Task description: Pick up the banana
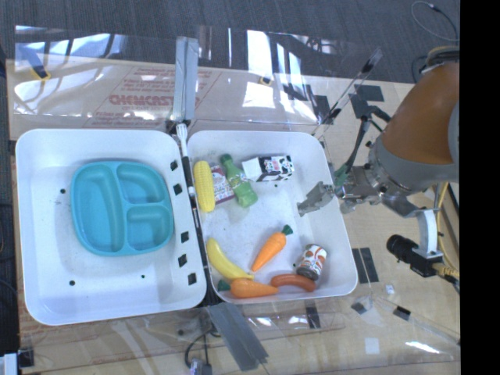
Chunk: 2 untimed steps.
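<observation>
Camera view showed two white bins side by side, the left bin [31, 233] and the right bin [332, 174]. The grey arm [418, 123] with its orange band reached in from the right. A blue divided tray [121, 208] lay in the left bin. The gripper [316, 198] hung over the right edge of the right bin; whether its fingers were open or closed I could not tell, and nothing was seen between them. In the right bin the banana [224, 261] lay near the lower left corner, touching an orange carrot [252, 289] below it. Another carrot [270, 249] was near it on the right, and a corn cob [203, 186] lay higher up. A green bottle [238, 182] and a small carton [268, 169] lay near the top.
</observation>
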Each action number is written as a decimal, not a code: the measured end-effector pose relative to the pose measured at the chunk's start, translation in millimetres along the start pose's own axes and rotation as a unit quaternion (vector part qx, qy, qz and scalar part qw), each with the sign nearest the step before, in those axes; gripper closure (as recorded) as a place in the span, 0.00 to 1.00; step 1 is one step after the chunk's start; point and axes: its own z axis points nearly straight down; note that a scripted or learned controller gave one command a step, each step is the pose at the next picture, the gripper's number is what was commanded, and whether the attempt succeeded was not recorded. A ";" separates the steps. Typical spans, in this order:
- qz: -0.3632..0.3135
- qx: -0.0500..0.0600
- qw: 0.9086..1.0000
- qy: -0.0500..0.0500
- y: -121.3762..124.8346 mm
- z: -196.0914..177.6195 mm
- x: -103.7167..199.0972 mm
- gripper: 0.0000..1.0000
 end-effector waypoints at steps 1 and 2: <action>0.003 0.000 1.000 -0.001 65.1 44.1 48.5 0.00; -0.062 -0.001 0.998 0.000 97.2 70.6 106.1 0.00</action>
